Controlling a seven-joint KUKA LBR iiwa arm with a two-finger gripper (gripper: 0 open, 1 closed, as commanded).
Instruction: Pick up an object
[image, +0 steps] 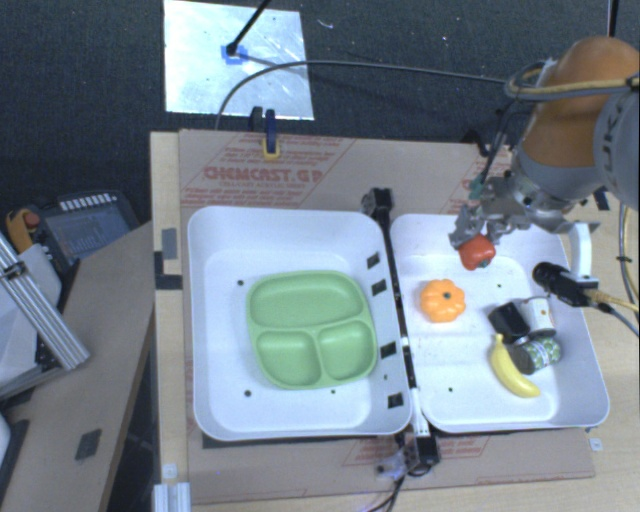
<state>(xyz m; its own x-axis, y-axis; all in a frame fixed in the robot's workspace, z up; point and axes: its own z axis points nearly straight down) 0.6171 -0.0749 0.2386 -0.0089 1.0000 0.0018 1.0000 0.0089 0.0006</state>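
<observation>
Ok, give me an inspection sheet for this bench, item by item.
Surface: shallow white left bin and shallow white right bin side by side on a brown board.
Job's things: small orange pumpkin, yellow banana, black-capped container and red rounded object, all in the right bin.
Clutter: green divided plastic plate in the left bin.
Grippers: the gripper over the right bin, right at the red object; grasp unclear.
Cables: grey cable crossing the dark floor behind the bench.
Surroundings: silver sheet, control pendant, aluminium rail.

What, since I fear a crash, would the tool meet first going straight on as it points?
Probably the small red rounded object right under the tool, in the right-hand white bin; behind it, the bin floor. Whether they already touch is unclear from this slant.
</observation>
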